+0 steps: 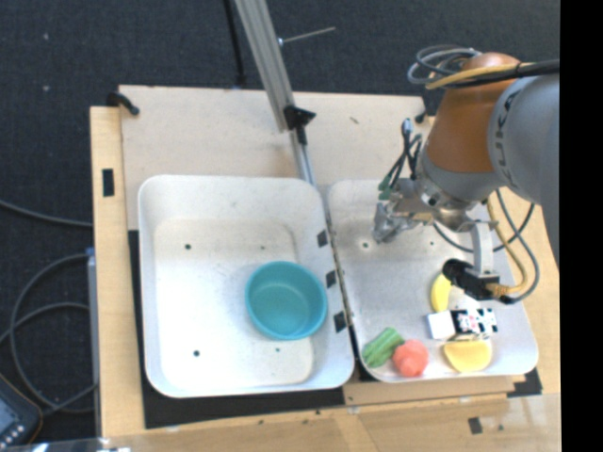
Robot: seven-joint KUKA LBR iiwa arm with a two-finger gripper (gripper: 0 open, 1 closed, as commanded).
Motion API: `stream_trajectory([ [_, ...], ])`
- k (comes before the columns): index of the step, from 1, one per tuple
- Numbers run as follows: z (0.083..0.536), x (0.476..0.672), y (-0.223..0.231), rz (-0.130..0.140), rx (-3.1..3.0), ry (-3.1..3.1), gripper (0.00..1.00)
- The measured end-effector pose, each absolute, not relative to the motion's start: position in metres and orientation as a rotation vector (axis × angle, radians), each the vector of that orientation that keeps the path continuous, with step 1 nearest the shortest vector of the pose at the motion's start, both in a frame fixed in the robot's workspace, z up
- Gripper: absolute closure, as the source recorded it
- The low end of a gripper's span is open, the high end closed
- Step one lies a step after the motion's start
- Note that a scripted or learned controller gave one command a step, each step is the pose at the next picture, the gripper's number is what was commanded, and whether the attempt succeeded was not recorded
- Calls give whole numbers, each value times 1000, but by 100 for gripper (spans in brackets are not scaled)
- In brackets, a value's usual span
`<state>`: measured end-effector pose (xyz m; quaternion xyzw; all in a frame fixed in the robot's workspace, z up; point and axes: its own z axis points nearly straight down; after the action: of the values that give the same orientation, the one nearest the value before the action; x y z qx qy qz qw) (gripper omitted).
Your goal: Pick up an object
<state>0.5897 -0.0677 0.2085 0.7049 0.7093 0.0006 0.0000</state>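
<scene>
red ball (410,358) and green piece (381,346) in right bin (372,266) — teal bowl (285,298) in left bin (188,210) — end effector (386,226) grip unclear

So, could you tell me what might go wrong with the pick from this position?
The gripper hangs over bare floor in the upper part of the right bin; closing there would likely grab nothing. The green piece, red ball and yellow pieces crowd the near edge, so a reach there may nudge neighbours or meet the rim. The blue bowl sits in the left bin, and its wide round shape may be hard to grip.
</scene>
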Motion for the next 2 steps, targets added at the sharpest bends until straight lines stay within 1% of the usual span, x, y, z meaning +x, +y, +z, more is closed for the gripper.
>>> stream_trajectory([
  [2,229,587,26,6,2212,2230,100],
])
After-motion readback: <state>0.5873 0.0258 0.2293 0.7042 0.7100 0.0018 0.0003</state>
